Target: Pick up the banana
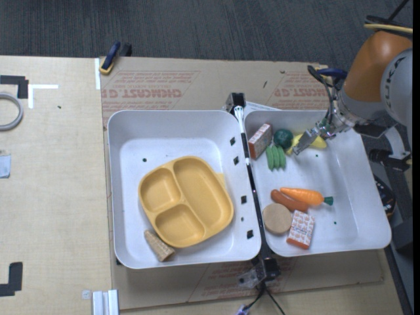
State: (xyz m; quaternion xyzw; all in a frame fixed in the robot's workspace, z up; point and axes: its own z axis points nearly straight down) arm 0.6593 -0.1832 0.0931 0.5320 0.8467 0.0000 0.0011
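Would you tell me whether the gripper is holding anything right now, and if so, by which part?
It cannot be told. The gripper is down at the banana in the right bin, but whether the banana sits between its fingers is unclear.

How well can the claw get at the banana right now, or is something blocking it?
Probably yes. The claw is already down in the right bin, right at the banana near the back wall. The green vegetables lie close on one side, but nothing covers the banana from above.

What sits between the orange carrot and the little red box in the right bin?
In the camera view, green pea pods lie between the carrot and the red box, on the white bin floor.
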